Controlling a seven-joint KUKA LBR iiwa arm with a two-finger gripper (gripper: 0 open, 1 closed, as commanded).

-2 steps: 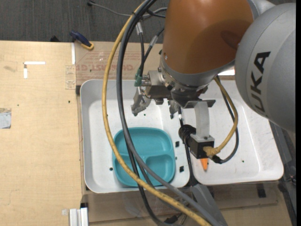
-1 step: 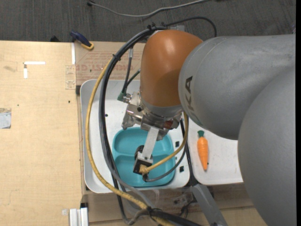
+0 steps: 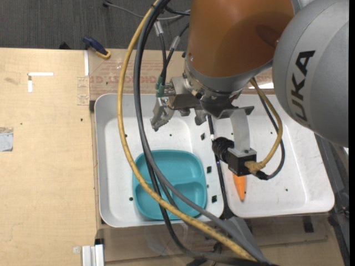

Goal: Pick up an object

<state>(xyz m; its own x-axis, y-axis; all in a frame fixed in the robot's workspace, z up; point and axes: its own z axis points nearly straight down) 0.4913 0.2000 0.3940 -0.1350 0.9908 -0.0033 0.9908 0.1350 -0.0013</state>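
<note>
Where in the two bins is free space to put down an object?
Left bin: bare floor behind the teal divided tray, toward the far wall. Right bin: bare floor right of the orange carrot. The centre, along the shared divider, is crowded by the gripper and cables.

You see a light wooden bench (image 3: 44, 165), two shallow white bins side by side on it, the left bin (image 3: 111, 165) and the right bin (image 3: 299, 176) touching, a small white strip (image 3: 39, 75) near the far-left edge
</note>
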